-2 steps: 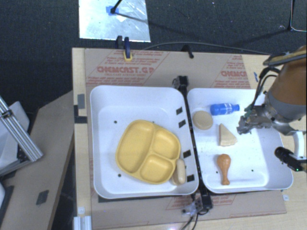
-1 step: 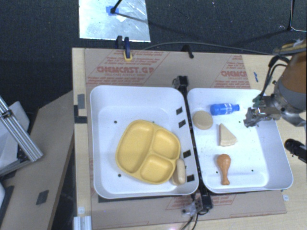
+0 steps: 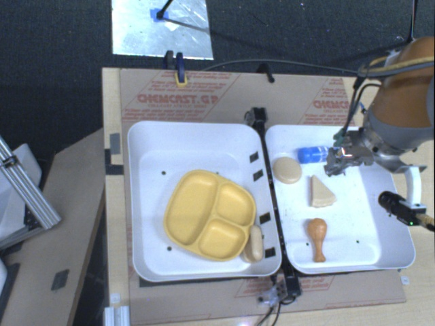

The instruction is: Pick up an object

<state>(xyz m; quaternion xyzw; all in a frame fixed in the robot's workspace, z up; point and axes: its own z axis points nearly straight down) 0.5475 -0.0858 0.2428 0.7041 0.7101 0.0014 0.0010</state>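
The left bin [image 3: 146, 182] holds a yellow plate [image 3: 211, 214] with three compartments, lying flat and slightly turned, its rounded corners well inside the bin walls. At the plate's lower right corner a small beige bread-roll-shaped piece [image 3: 255, 244] lies touching the plate's edge, close to the bin's right wall. Across the divide, the right bin [image 3: 367, 253] carries four small things. Nearest the divide at the top is a round tan disc like a biscuit [image 3: 287, 170], smooth and pale. Just above and right of it lies a short blue cylinder [image 3: 312, 155] on its side, bright blue with a paler end, its right end reaching under the gripper [image 3: 338, 161]. Below these a pale cream wedge [image 3: 321, 192], like a slice of cheese, points upward. Nearer the bin's front lies a brown drumstick-shaped toy [image 3: 317, 237], its round head uppermost and its thin shank pointing down. The gripper hangs low over the bin's upper part, just beside the blue cylinder's right end; whether it is spread or closed cannot be told.
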